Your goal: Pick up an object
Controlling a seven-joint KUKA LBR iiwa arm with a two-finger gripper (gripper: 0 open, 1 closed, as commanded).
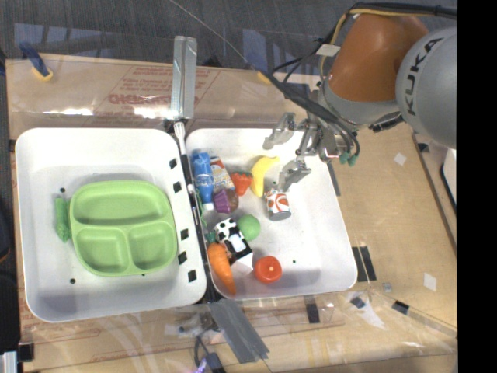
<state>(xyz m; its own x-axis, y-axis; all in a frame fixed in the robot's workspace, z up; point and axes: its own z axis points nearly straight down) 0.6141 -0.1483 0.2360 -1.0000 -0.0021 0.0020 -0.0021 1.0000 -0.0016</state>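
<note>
Brown bench board, taped under clear plastic, carries two shallow white bins side by side. In the left bin lies a green divided tray with a small green piece against its left edge. The right bin holds the candidates for picking: a blue bottle and a purple item along the dividing wall, a yellow banana, a small red-and-white can, a green ball, a black-and-white toy, an orange carrot and a round orange-red piece.

From the right, the grey arm with its orange band reaches over the right bin's upper right corner. Its gripper hangs above the bin floor just right of the banana and above the can, with the fingers spread apart and nothing between them.

By my reading, this is the approach step: no object is lifted yet. The next move likely calls for lowering onto one item, the banana or the can being nearest, centring it between the spread fingers before closing. The crowding near the banana could make a clean grasp awkward.
</note>
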